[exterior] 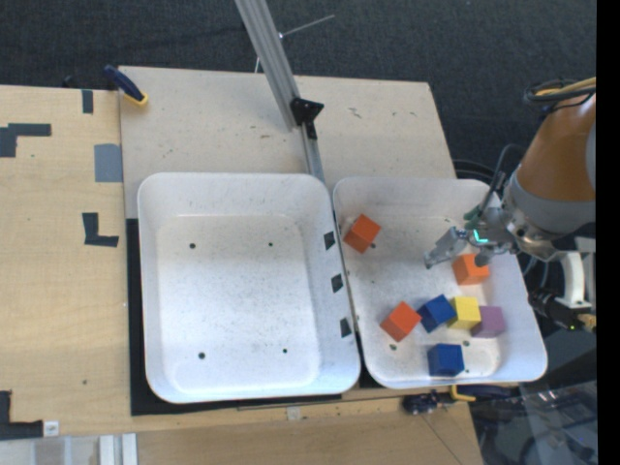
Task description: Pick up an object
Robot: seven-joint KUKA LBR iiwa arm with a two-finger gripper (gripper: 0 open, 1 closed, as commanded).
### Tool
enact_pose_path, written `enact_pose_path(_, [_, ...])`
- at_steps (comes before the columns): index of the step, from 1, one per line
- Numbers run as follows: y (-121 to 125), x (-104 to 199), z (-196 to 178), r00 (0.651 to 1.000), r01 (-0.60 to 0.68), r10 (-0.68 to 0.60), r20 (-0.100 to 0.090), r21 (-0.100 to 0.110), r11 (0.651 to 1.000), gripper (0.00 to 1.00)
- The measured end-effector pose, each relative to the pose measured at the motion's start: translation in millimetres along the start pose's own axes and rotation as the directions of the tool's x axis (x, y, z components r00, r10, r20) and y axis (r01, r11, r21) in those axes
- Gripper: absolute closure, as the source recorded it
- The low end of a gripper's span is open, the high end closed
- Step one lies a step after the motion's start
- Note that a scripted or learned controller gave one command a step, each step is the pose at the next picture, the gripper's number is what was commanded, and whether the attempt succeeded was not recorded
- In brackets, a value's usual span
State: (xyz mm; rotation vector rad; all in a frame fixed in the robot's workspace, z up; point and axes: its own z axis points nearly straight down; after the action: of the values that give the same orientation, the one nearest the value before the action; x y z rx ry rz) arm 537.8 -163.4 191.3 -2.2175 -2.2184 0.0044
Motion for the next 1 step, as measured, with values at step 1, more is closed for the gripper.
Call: enact_pose_path(1, [1.0,-0.1,-2.1,1.000,0.001,-0.001,0.001,-0.004,1.000,0.00])
